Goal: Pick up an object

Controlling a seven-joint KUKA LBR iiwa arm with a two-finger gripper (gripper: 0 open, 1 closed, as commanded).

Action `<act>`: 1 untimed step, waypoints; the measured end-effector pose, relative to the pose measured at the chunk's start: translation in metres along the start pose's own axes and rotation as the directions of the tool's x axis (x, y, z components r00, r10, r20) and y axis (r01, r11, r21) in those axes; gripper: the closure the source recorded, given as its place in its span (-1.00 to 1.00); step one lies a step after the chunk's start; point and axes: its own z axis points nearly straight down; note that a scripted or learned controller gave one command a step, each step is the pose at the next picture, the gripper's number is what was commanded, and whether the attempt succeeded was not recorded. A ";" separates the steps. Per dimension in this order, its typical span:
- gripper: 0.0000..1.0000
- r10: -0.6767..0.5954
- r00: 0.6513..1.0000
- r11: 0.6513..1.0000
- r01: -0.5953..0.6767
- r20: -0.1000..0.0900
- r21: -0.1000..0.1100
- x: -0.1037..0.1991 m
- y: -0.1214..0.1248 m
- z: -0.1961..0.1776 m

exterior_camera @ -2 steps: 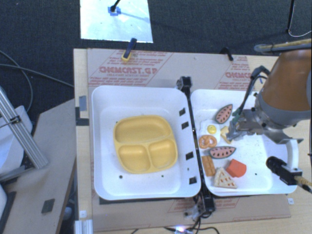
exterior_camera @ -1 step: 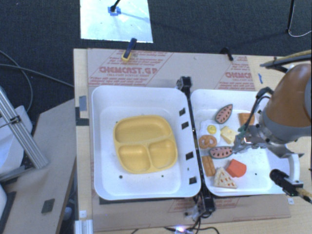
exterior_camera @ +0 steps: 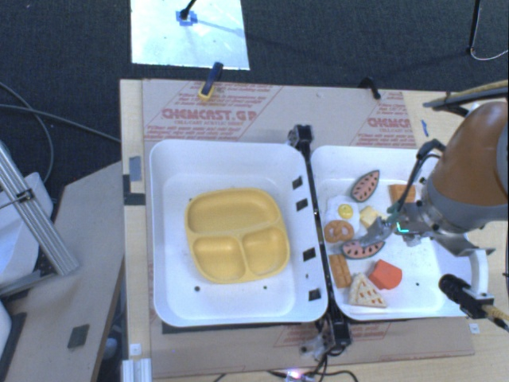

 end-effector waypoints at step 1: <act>-1.00 0.001 1.000 1.000 -0.001 -0.001 0.006 0.002 -0.002 0.074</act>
